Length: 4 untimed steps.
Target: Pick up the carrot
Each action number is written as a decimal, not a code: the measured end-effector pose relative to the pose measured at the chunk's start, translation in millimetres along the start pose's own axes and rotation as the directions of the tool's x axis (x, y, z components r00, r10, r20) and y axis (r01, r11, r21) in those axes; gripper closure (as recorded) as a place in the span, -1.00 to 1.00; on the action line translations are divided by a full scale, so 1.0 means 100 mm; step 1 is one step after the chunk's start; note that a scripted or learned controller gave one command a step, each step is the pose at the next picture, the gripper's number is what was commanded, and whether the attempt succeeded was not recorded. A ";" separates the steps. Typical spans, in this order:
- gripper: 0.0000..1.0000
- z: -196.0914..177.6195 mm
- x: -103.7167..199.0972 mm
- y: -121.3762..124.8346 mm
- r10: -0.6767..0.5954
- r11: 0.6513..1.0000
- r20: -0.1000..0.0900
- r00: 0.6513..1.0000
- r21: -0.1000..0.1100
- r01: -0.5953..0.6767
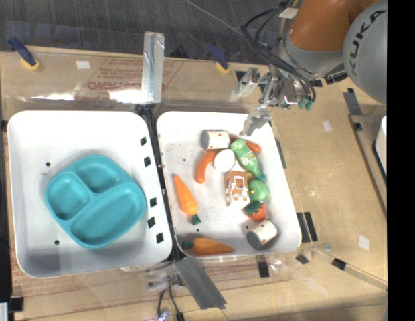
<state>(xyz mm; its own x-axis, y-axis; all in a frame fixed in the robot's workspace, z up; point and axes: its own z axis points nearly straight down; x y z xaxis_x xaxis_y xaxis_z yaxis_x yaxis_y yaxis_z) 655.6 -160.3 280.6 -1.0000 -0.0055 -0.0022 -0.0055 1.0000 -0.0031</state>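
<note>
Carrot lies loose on the right bin's floor, just left of the toy pile there, free for a grasp. Its long axis runs roughly up-down in the view, green end toward the near wall. Tool hovers over the bin's far right corner; its state I cannot tell.

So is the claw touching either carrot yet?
Apart. The camera view shows the claw at the right bin's far edge, with bare bin floor between it and both carrots at the near left.
</note>
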 end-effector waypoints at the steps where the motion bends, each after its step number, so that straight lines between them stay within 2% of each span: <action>1: -1.00 1.88 0.47 -0.28 0.005 1.000 -0.001 1.000 -0.002 -0.005; 2: -1.00 1.88 0.95 0.37 0.012 1.000 -0.002 1.000 -0.005 -0.012; 3: -1.00 1.89 1.16 0.70 0.023 1.000 -0.004 1.000 -0.004 -0.023; 4: -1.00 1.89 1.54 0.70 0.298 0.954 -0.008 0.954 -0.002 -0.298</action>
<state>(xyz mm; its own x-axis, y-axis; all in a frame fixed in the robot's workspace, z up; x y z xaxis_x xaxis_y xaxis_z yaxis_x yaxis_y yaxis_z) 501.3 -91.8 90.8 -0.9561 0.2931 0.0049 0.2931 0.9561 0.0002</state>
